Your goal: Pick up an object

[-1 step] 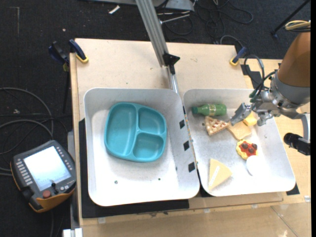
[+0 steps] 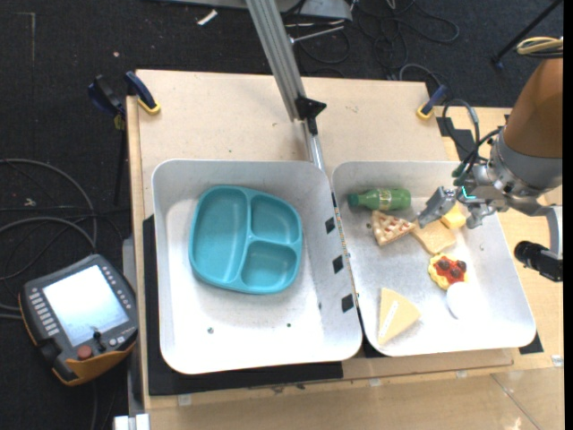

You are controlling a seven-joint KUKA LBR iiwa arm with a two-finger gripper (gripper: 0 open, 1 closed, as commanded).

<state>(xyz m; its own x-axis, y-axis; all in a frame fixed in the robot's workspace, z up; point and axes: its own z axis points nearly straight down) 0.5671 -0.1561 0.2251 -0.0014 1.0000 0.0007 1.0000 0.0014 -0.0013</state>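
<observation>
Gripper reaches low over right bin.

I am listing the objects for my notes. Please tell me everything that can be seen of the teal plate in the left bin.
The teal plate is a rounded, glossy tray that looks like plastic, divided by raised ridges into three compartments: one large at the left and two smaller at the right. It lies flat and upright, slightly rotated, in the upper middle of the left bin, resting on the bin's floor. Nothing lies in it, and it touches no bin wall.
</observation>
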